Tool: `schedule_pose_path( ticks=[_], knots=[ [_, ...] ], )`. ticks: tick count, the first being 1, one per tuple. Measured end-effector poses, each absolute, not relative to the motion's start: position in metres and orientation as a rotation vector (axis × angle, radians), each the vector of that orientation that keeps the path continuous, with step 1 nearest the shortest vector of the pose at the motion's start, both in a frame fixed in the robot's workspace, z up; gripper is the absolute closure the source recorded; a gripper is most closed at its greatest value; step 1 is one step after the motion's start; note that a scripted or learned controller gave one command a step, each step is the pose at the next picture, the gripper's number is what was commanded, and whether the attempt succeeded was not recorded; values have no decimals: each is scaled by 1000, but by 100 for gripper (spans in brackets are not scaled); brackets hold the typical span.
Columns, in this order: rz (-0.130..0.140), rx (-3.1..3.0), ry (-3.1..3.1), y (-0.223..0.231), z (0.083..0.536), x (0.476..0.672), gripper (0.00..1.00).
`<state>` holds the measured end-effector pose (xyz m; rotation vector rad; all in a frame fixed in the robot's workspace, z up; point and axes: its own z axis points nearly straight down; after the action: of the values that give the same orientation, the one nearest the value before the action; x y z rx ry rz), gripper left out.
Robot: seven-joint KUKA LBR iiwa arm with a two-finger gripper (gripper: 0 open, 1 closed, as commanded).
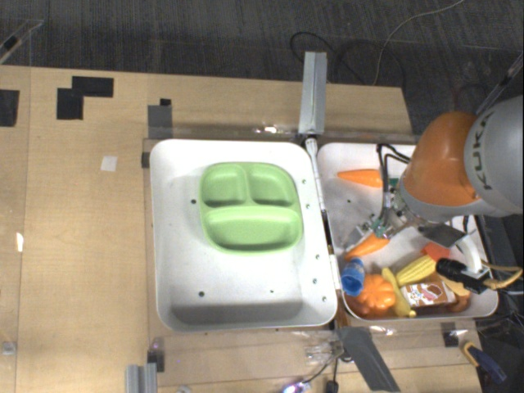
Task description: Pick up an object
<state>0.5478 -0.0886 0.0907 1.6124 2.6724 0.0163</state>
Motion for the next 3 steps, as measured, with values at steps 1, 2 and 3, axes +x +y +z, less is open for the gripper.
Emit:
schedule_pose_path(
  ticks=[1,2,3],
  knots=[
    [22,1614,2676,-87,100,549,100],
    [16,1479,2741,-105,92,496,100],
    [17,1503,2744,-121,91,512,100]
  ],
)
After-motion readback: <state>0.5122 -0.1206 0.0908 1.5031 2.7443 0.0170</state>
